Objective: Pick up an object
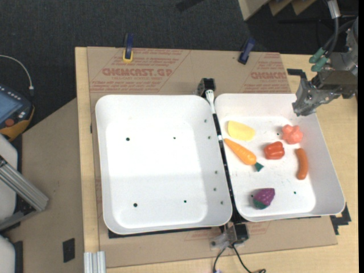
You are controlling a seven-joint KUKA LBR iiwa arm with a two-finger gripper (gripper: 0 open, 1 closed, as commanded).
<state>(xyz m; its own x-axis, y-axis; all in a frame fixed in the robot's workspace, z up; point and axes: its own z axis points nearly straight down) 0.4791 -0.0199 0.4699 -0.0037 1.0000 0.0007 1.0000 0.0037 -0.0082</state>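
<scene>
The right bin (327, 181) holds several toy foods: a yellow piece (241, 131), an orange carrot (241, 152), a red pepper (274, 150), a pink piece (292, 133), a sausage (301, 163) and a purple bunch of grapes (263, 197). My gripper (305, 105) hangs at the bin's far right corner, just above and to the right of the pink piece. Nothing shows between its fingers.
The left bin (114, 152) lies beside the right one, with a black hinge strip (219, 141) between them. Both rest on a cardboard sheet (170, 67) held by blue clamps (128, 47). A device with a screen (11, 110) sits at the far left.
</scene>
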